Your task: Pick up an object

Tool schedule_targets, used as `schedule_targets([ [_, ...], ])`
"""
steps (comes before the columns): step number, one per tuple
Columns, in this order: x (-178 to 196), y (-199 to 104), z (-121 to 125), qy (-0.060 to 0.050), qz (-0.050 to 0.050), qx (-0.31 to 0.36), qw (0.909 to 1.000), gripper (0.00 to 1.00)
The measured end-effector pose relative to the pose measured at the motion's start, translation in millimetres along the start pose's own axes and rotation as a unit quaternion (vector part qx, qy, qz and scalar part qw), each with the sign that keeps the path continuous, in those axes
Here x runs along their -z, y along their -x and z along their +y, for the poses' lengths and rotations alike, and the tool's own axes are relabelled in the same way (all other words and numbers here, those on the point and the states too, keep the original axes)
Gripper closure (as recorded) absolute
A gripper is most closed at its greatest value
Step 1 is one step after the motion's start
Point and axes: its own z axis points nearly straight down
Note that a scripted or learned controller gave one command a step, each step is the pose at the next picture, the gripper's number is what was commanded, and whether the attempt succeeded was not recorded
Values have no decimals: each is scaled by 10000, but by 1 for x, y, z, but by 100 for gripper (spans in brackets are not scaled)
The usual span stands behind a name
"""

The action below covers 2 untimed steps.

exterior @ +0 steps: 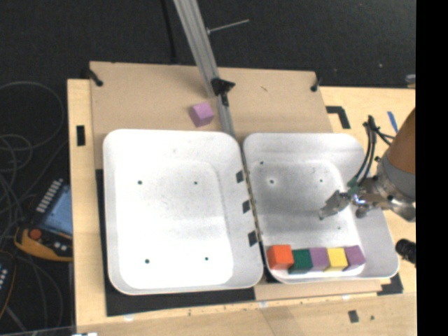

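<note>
Arm: grey, enters from right, over right bin (280, 152).
Gripper (334, 207): above right bin's middle, well apart from the blocks; fingers' state cannot be told.
Blocks: row along right bin's near edge — orange block (281, 256), green block (302, 260), purple block (319, 258), yellow block (337, 258), second purple block (354, 255), touching.
Left bin (171, 208): beside right bin.
Bench (154, 93): stray purple block (201, 114) behind left bin.

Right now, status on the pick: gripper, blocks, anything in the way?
Gripper over right bin, nothing seen between its fingers. Five blocks rowed along that bin's near edge, untouched. Purple block on the board behind the bins. Path clear.
</note>
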Motion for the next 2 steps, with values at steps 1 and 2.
schedule_targets([
  [1, -20, -73, -15, -18, 16, 58, 10000, 0],
  [2, 55, -132, -11, 35, 13, 83, 10000, 0],
])
